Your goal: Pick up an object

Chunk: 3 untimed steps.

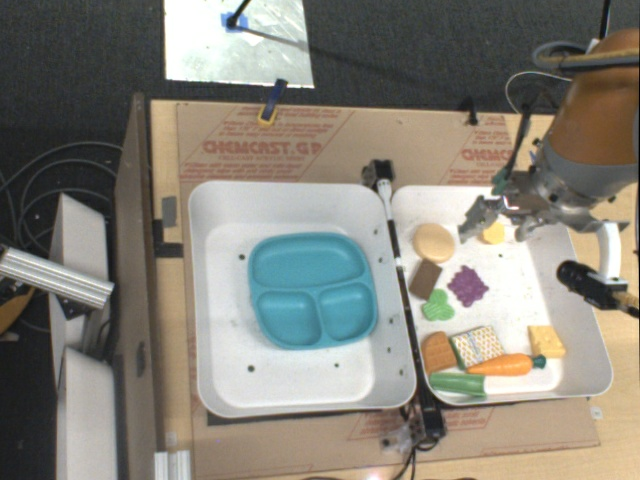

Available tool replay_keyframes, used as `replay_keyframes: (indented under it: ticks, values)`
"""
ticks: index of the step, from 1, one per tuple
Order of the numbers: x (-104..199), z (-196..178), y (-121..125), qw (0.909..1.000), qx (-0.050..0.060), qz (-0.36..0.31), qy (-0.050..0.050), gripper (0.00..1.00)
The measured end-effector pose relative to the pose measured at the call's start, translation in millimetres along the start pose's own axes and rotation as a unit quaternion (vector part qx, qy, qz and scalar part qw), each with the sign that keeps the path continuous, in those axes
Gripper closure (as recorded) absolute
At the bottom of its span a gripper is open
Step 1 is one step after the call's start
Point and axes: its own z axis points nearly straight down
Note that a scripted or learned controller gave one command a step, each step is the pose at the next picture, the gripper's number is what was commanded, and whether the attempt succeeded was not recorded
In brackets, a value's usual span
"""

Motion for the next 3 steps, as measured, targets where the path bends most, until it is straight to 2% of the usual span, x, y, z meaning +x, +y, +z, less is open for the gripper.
replay_keyframes:
  ticks: [1, 2, 3]
  values:
    - [-12.2, 160.6, -3.1, 1.0, -0.004, 0.0, -0.001, 0.0]
    - [-34.6, 172.1, -1.6, 1.0, -0.003, 0.001, 0.0, 0.0]
    - [-69.1, 171.9, 19.0, 1.0, -0.003, 0.001, -0.001, 0.0]
